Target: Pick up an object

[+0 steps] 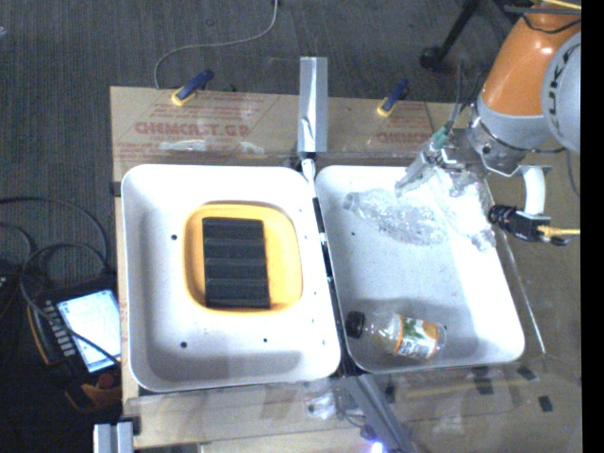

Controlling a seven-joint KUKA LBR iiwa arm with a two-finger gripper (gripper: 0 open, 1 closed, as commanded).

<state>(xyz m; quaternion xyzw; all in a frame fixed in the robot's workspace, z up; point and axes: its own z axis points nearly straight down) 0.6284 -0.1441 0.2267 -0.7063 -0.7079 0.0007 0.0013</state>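
The clear crumpled plastic bottle [396, 217] lay in the right bin [491, 300], in its far half, toward the far edge of the surface. Its long axis ran at a slant, from the far-left part of that bin, where its narrow neck end seemed to point, toward the bin's right wall. It was see-through and hard to outline, so its exact ends were uncertain.

The jaws [436, 163] hung just beyond the bottle's far-right side, over the bin's far-right corner, tilted down toward it. Whether they were open or closed I could not tell; nothing showed between them. The bottle therefore lay toward the near-left of the jaws, close by, and a grasp across its slanted axis looked like the likeliest coming move.

A second bottle [401, 333], with a dark cap and orange label, lay along the right bin's near wall, cap toward the left, well apart from the jaws. In the left bin [151, 253] sat a yellow tray [288, 253] holding a black ridged block [236, 262].
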